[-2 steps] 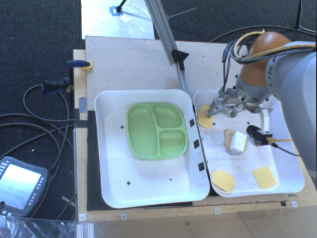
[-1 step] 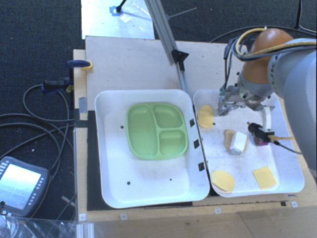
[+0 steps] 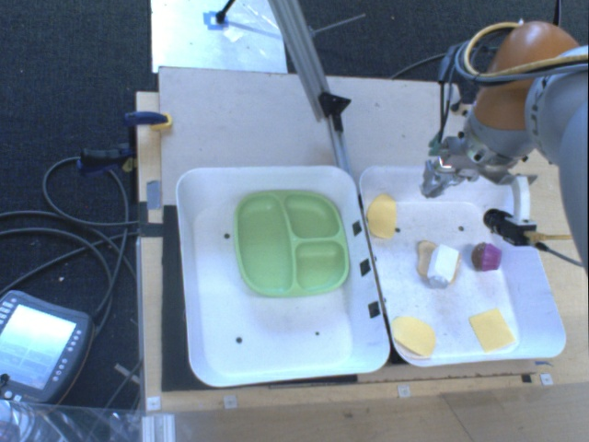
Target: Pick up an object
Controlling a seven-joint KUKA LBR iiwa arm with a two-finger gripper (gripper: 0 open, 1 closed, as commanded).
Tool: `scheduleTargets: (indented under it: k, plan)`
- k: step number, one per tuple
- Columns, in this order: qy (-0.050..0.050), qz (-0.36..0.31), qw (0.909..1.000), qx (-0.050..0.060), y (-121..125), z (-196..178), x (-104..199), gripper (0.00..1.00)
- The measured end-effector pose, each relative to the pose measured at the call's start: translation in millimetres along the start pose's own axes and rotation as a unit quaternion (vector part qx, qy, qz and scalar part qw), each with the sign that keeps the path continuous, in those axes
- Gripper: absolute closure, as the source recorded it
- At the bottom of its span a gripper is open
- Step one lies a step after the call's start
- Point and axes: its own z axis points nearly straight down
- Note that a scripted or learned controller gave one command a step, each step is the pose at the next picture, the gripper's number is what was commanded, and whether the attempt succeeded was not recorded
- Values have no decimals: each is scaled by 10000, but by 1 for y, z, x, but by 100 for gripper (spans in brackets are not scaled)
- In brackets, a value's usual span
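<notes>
Green tray [image 3: 292, 243]: 1, left bin [image 3: 207, 339] | right bin [image 3: 543, 325]: 6 items | gripper [image 3: 436, 180]: finger state unclear

The 2 bins [image 3: 276, 357] are white, and the left one holds a pale green tray [image 3: 291, 243] of 3 compartments. Right of the tray lie 3 yellow pieces: a round one [image 3: 382, 215] nearest it, another round one [image 3: 414, 336] lower down, and a square slice [image 3: 492, 329] farthest right. A white block [image 3: 443, 263] sits on a tan disc [image 3: 427, 257], beside a purple lump [image 3: 487, 257]. The arm [image 3: 543, 90] is grey with an orange band; the gripper [image 3: 436, 184] is silver-grey. The bench [image 3: 239, 118] is light tan.
</notes>
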Motion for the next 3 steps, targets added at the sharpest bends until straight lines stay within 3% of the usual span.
scheduleTargets:
  k: [2, 3]
  plan:
    - [4, -27, 10000, 2, 0, -92, -1, 100]
    - [15, -50, 10000, 23, 2, -94, 61, 100]
